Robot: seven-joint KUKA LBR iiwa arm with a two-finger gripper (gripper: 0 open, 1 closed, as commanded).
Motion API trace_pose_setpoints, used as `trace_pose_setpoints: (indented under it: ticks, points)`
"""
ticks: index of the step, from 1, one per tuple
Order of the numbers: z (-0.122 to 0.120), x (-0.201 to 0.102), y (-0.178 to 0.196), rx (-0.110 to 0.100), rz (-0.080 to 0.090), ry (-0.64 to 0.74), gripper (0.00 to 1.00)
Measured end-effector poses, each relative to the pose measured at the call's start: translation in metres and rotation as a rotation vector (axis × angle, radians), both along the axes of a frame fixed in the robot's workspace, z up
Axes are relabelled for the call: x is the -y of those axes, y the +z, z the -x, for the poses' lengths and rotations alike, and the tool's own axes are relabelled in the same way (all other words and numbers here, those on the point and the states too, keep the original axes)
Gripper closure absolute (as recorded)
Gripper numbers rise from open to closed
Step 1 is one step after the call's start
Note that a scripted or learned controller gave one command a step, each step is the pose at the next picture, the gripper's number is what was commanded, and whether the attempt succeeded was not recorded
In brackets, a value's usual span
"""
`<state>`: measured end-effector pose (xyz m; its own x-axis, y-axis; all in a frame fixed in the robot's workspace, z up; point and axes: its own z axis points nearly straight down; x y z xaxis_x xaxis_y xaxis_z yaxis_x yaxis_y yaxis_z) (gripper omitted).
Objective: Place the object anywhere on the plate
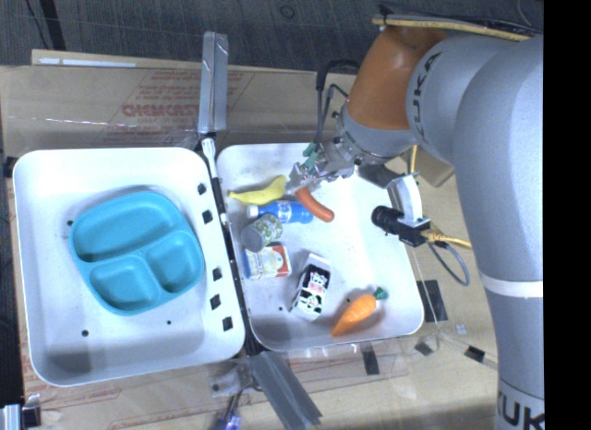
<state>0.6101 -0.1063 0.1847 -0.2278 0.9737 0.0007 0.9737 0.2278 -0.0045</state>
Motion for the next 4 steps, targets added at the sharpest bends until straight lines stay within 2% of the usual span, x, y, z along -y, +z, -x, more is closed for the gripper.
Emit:
trace_pose_setpoints:
  ticks: [1,2,3,4]
  points:
    - [0.071,-0.045,0.017,0.001,0.000,-0.056,1.00]
    - [0.042,-0.129,0.006,0.000,0.001,-0.022,1.00]
    - [0.061,-0.190,0.006,-0.002,0.000,0.050,1.00]
    - [0.061,-0.190,0.006,-0.002,0.000,0.050,0.00]
